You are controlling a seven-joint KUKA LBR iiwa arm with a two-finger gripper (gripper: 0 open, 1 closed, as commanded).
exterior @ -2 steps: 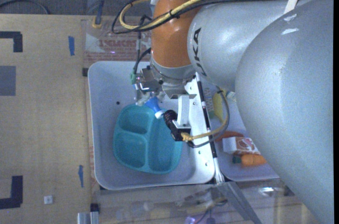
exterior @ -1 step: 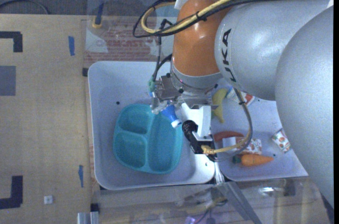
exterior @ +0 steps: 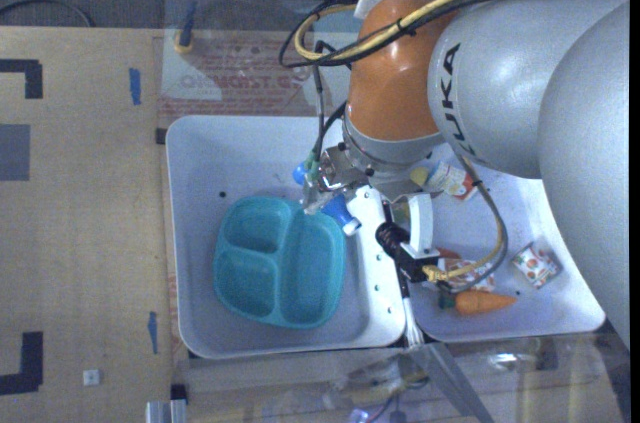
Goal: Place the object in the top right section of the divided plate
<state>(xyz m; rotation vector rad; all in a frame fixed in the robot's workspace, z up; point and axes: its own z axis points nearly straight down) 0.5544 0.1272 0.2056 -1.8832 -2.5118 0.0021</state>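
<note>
The jaws [exterior: 322,183] hang over the upper right edge of the teal divided plate [exterior: 280,259] in the left bin [exterior: 190,211]; their state cannot be determined. A blue object [exterior: 340,213] sits beside them.

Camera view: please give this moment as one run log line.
gripper: above divided plate top right edge | blue object: at fingers, grasp unclear | carrot: right bin
</note>
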